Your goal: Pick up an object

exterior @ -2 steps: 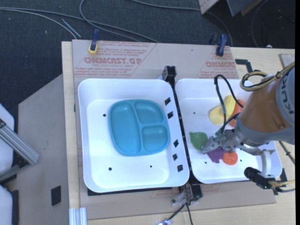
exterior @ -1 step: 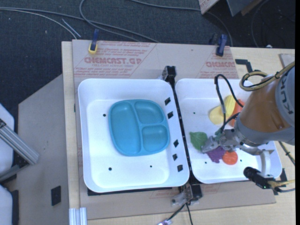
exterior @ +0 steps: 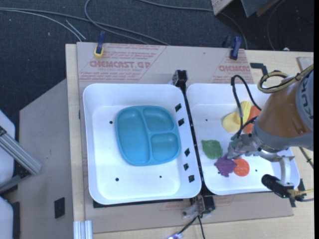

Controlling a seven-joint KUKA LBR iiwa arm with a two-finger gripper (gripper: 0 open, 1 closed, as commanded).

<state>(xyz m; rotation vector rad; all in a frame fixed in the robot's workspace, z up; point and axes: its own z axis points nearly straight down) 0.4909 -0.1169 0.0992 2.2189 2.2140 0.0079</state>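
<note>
The arm (exterior: 286, 116) comes in from the right and covers much of the right bin (exterior: 209, 183), so whatever lies under its orange band is hidden, and the arm itself is cut off at the picture's edge. Its hand (exterior: 238, 151) sits low over the bin, at the purple object (exterior: 225, 166); whether it is apart, together or clamped on anything I cannot tell (the wrist blocks the view).

The desk (exterior: 124, 59) is a pale board with red lettering, held by clamps at its far edge, one yellow and blue (exterior: 99, 46), the other blue (exterior: 234, 48), standing on dark carpet (exterior: 35, 44) with cables (exterior: 124, 4) trailing across it.

The left bin (exterior: 99, 178) holds a blue divided tray (exterior: 147, 135) near its middle. In the right bin, a yellow object (exterior: 233, 119) lies partly behind the arm, a green one (exterior: 211, 148) sits just left of the hand, and an orange-red piece (exterior: 241, 168) lies touching the purple one, its shape hard to make out.
</note>
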